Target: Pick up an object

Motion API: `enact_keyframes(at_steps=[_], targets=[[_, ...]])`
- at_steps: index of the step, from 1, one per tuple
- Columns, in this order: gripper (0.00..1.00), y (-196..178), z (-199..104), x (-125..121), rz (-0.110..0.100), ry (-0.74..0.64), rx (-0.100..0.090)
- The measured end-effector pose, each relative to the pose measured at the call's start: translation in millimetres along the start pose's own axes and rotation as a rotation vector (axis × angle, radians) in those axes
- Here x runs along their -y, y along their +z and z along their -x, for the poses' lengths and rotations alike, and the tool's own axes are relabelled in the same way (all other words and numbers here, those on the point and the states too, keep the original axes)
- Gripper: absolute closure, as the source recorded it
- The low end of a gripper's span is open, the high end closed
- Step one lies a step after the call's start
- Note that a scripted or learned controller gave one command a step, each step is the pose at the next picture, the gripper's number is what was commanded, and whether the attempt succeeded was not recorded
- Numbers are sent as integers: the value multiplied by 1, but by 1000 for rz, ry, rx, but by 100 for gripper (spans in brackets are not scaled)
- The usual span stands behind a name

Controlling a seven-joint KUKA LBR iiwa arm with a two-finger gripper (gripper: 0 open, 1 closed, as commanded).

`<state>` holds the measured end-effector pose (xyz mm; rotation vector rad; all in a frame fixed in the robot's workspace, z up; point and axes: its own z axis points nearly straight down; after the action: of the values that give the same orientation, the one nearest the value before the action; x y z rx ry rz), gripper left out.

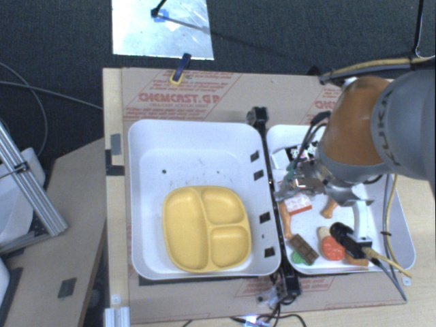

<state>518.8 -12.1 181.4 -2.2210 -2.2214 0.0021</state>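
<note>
- Arm (pixel 402 125): one, with a bulky, rounded grey shell and a smooth matte finish.
- Band (pixel 354 125): a broad orange-brown ring below the grey shell, glossy, with soft highlights.
- Wrist section (pixel 344 172): a grey collar beneath the band, narrowing downward.
- Cables (pixel 310 138): thin dark leads looping from the wrist on its left side.
- Hose (pixel 371 65): a yellowish line beside a black one, running along the top of the arm.
- Tool end (pixel 300 180): small metallic and pale parts, with details too blurred to tell.

smooth matt yellow plastic tray (pixel 206 227) in a glossy white plastic bin (pixel 197 148); bench (pixel 184 95) looks like printed cardboard.
</note>
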Motion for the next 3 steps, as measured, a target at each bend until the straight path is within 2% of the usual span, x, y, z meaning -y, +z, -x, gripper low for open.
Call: enact_keyframes(at_steps=[1, 2, 3], targets=[[100, -74, -46, -10, 10, -9, -3], [100, -51, -56, -6, 1, -5, -1], [100, -31, -10, 28, -1, 4, 0]])
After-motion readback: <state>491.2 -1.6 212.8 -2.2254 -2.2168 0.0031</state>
